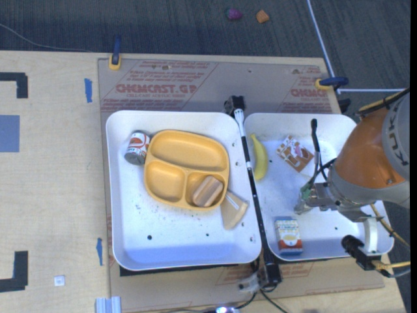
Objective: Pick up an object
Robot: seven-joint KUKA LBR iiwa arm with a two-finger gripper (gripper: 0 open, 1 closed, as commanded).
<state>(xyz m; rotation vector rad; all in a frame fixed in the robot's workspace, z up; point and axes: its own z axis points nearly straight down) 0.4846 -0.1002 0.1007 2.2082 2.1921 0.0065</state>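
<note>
Camera view: the gripper (306,199) hangs low over the right bin (339,237), between the small carton (288,234) and the banana (260,158) — nothing visibly held, and whether it is wide or narrow I cannot tell. The pick looks not yet made — grasp and lift remain.

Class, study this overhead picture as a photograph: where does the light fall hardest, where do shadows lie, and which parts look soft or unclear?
Camera view: the left bin is bright, nearly washed out on its floor; the yellow divided tray throws a soft shadow along its lower edge; the arm darkens the right bin beneath it; the gripper is small, murky and hard to read; the whole frame is slightly soft, so the small carton's print is illegible.
</note>
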